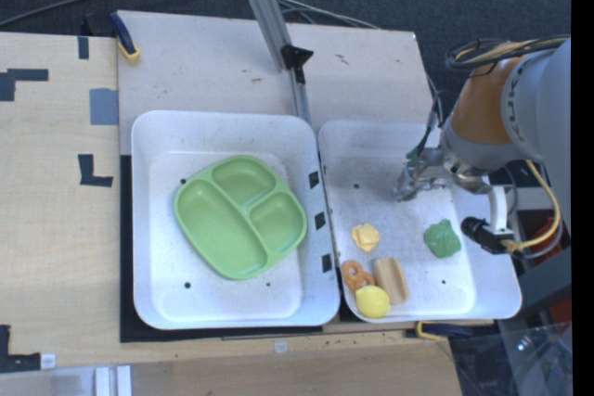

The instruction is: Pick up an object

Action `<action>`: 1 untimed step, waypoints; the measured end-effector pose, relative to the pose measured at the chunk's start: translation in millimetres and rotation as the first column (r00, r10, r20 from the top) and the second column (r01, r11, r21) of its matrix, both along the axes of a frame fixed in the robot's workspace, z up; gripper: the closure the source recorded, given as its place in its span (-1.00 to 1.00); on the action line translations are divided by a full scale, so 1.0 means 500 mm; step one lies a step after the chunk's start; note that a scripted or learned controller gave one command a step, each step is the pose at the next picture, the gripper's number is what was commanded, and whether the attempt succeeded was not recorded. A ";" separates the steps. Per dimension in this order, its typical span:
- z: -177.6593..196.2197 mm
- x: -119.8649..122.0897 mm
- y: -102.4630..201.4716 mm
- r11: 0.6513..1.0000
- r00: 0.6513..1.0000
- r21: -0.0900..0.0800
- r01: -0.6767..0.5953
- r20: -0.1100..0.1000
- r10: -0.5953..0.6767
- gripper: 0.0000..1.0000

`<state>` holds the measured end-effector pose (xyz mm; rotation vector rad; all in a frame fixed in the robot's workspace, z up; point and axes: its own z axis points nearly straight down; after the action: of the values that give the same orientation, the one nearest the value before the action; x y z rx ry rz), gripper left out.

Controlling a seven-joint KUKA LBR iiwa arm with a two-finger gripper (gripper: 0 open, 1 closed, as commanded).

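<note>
The right bin (371, 153) holds several small objects near its front: a pale yellow piece (366, 236), a green lump (443, 239), a tan bread-like roll (391, 279), an orange pretzel shape (354, 274) and a yellow ball (373, 301). My gripper (408, 187) reaches down into the right bin from the right, its tips over bare bin floor, behind and between the pale yellow piece and the green lump. Nothing shows between its fingers.
A green divided plate (240, 215) lies in the left bin (148, 199). A slanted metal pole (264, 0) stands behind the bins. A black and yellow clamp (124, 37) rests at the bench's back left. Cables trail beside the arm at right.
</note>
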<state>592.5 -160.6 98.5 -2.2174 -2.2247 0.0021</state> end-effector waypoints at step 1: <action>0.084 0.002 -0.001 1.000 1.000 0.000 0.002 0.003 -0.002 1.00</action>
<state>593.5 -161.3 140.6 -2.2212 -2.2243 -0.0016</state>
